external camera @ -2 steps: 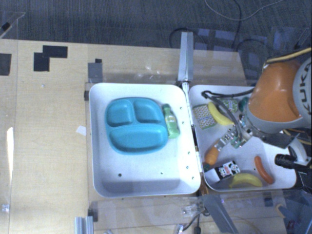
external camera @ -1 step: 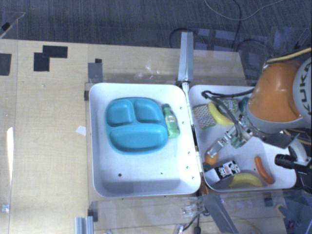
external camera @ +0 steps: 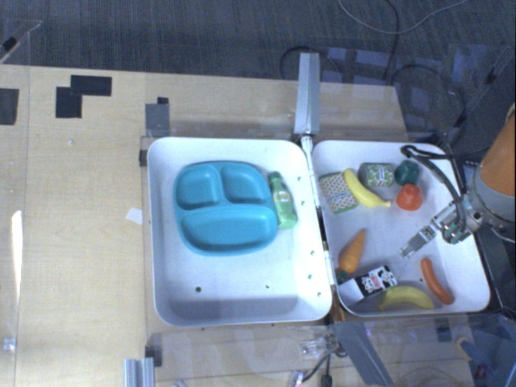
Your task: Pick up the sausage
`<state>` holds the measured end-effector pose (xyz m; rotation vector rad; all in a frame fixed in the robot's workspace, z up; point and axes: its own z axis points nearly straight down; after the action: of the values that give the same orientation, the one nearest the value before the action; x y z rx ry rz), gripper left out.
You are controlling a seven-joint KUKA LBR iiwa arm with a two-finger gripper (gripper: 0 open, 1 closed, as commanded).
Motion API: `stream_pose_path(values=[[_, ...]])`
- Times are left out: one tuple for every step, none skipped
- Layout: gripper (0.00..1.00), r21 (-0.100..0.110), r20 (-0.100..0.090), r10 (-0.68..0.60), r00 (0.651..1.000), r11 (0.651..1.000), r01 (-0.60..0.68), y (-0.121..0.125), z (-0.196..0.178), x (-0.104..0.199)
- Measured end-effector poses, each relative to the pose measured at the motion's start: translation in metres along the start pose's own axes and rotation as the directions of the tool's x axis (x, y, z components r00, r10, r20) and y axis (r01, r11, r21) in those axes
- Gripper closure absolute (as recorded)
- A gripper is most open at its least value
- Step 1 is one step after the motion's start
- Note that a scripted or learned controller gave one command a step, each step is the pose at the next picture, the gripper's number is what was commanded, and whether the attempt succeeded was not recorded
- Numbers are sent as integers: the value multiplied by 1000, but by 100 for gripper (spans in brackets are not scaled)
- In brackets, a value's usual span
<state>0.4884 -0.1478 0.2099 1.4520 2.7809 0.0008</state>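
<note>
Lying near a banana (external camera: 407, 297), the sausage (external camera: 436, 281) sits below the fingers (external camera: 422, 241), whose spread I cannot tell.

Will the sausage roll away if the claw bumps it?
Probably a little. The sausage looks round and smooth, so it may roll or slip. The bin wall and a banana lie close by, so it likely won't go far.

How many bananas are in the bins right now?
2. One banana lies near the back of the right bin, between a patterned packet and a small can. The other banana lies along the front wall, beside the sausage. Nothing appears to hide more.
</note>
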Motion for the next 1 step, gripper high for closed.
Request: stream_pose_path(values=[[0,-2,3,-12,1000,1000,12,-13,90,-20]])
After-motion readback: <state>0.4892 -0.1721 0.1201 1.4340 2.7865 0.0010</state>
